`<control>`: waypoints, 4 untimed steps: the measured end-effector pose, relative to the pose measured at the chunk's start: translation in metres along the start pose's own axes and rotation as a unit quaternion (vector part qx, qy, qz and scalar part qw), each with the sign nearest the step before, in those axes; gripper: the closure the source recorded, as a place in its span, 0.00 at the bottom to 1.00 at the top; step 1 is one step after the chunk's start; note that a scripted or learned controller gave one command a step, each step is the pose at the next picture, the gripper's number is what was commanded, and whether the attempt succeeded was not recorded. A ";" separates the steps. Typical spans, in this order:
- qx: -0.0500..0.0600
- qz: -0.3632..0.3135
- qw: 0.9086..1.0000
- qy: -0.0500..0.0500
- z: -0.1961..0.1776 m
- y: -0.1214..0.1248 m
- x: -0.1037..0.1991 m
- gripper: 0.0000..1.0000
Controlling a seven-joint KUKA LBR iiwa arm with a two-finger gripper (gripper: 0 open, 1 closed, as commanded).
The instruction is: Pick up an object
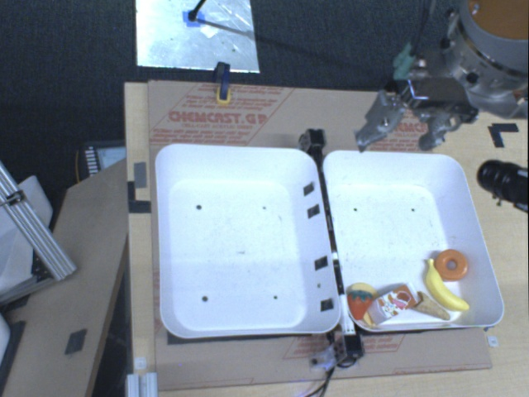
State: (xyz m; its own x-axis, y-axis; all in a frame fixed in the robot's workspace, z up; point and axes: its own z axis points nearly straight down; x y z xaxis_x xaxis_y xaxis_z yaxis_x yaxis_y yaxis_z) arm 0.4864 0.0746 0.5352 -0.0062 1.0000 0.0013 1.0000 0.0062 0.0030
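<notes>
My gripper [402,134] hangs over the far rim of the right bin [397,213], its two grey fingers spread open with nothing between them. The objects lie far from it in that bin's near right corner. A yellow banana [443,289] lies there beside an orange ring-shaped doughnut [451,264]. A small packet with red print [391,303] rests next to a brown cone-shaped piece [431,307], and an orange-red round fruit [360,299] sits at the near rim.
The left bin [231,238] adjoins the right one, joined by a strip of black clips [318,222]. A shiny metal plate [197,23] lies at the back. An aluminium frame [29,230] stands at the left edge.
</notes>
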 end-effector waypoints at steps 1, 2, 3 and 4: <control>0.000 -0.002 1.000 0.000 0.000 0.000 0.055 0.00; 0.000 0.000 1.000 0.000 0.000 0.000 0.078 0.00; 0.001 -0.001 1.000 0.001 0.001 0.000 0.121 0.00; 0.001 -0.001 1.000 0.001 0.001 0.001 0.162 0.00</control>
State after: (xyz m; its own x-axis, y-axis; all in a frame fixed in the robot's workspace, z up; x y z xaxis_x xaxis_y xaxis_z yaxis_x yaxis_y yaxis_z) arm 0.4859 0.2367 0.5348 -0.0083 1.0000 0.0024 1.0000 0.0083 0.0016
